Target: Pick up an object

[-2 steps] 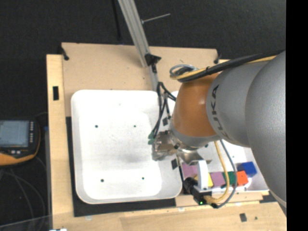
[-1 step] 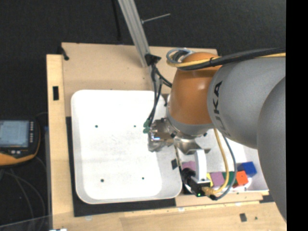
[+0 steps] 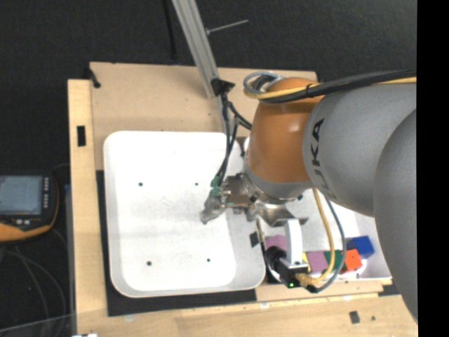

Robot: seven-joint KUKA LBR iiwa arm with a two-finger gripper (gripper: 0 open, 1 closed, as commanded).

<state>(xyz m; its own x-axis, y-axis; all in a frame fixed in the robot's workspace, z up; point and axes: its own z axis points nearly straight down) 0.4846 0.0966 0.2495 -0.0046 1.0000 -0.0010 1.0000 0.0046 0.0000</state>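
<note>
My gripper hangs low over the right part of the left white bin, close to its right wall. Nothing shows in it from this angle. The big grey arm with its orange band covers most of the right bin. In the part of the right bin that shows lie a purple block, a second purple piece, an orange block and a blue block, all right of the gripper and below the wrist.
A slanted metal rail runs from the top of the view down to the bench behind the bins. Cables loop off the wrist over the right bin. A small screen device sits off the bench at the left.
</note>
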